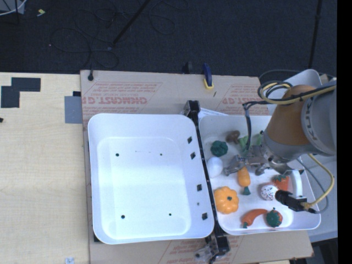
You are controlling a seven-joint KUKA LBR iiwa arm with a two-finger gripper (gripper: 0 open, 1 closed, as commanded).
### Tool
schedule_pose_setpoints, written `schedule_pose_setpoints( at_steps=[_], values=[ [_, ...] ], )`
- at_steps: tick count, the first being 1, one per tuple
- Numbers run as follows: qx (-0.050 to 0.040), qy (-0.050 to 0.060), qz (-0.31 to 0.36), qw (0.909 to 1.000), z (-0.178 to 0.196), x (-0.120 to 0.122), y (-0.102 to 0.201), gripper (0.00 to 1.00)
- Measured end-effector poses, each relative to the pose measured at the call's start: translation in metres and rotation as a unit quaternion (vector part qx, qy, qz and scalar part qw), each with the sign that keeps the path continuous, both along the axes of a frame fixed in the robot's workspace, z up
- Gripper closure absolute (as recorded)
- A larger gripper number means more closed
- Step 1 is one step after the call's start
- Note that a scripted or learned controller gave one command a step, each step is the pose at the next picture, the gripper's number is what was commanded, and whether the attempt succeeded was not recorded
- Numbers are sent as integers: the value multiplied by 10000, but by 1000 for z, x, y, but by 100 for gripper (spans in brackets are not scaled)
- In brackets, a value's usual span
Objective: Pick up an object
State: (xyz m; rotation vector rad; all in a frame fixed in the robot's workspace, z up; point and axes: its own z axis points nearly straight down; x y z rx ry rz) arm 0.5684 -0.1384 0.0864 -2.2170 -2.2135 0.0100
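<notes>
My gripper (246, 166) hangs over the middle of the right bin (313, 223), at the end of the grey arm with its orange band (289, 120). Just below it in the view lies a small orange carrot-like toy (243, 177) with a green tip; whether they touch is unclear. Around them are a dark green round toy (219, 147), a white ball (214, 165), an orange pumpkin (226, 199), an orange curved pepper (253, 216), a green toy (273, 218), a white spotted ball (268, 192) and a red-orange toy (282, 182).
The left bin (96, 175) stands beside the right one, with a black clip bar (199, 164) between them. Both rest on a cardboard sheet (137, 92). A brown toy (233, 137) lies near the right bin's far wall. Cables (275, 88) loop around the arm.
</notes>
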Motion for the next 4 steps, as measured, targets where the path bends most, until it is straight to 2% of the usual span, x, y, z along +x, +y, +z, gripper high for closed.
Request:
schedule_pose_setpoints(
  at_steps=[1, 2, 3, 4],
  values=[
    [-136, -120, -26, 9998, 5, 45, 37, 0],
    [-74, -72, -42, 9999, 14, 44, 40, 100],
    [-7, -48, 30, 10000, 1, 76, 35, 100],
    [-8, -43, 12, 10000, 1, 75, 29, 100]
  ],
)
